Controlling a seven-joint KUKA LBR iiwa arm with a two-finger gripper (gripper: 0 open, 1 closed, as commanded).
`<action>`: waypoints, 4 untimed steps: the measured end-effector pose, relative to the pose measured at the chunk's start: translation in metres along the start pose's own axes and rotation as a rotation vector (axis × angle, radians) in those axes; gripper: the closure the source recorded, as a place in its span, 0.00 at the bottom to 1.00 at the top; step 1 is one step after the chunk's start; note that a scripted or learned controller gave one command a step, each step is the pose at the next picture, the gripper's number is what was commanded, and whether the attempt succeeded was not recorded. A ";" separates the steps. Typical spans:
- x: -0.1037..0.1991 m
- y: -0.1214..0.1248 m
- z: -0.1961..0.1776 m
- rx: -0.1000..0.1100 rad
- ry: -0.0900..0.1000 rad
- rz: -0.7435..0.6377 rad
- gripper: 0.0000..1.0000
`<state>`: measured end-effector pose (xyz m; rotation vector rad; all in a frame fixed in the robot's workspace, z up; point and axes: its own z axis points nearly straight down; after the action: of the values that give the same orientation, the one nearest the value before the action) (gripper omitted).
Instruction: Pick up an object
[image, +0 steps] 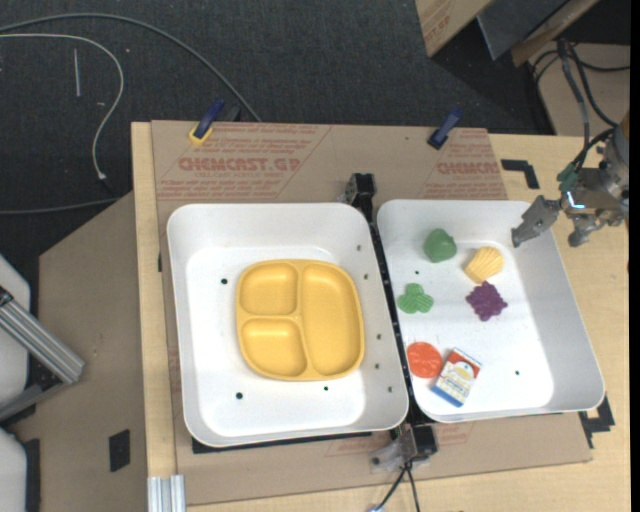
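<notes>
Looking down on the bench, two shallow white plastic bins sit side by side on a sheet of brown cardboard (300, 155) with red print, pinned at the back by two blue clips.

The left bin (200, 250) holds a smooth, glossy yellow tray (300, 318) with rounded corners and three compartments, lying flat around the middle.

The right bin (560, 330) has all the small stuff. Near the back there's a dark green lumpy piece (439, 245), and just beside it on the right a pale yellow ridged one (484, 264) shaped a bit like a shell. Below those, a lighter green clover-ish piece (414, 299) sits close to the divider, and a bumpy purple piece (487, 300) that looks like a grape bunch lies to its right. Toward the front, a round orange piece (424, 358) is touching a small flat carton (458, 376) with a red, white and blue label, lying tilted.

The gripper (553, 222) hangs over the back right corner of the right bin, well apart from the objects. Its two grey metal fingers are spread wide with nothing between them.
</notes>
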<state>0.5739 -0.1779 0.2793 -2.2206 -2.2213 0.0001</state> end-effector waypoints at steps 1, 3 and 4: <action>0.006 0.008 0.048 0.004 0.002 -0.001 0.00; 0.010 0.011 0.133 0.006 0.002 0.000 0.00; 0.010 0.012 0.119 -0.001 0.001 0.000 1.00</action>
<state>0.5863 -0.1680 0.1604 -2.2202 -2.2214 -0.0018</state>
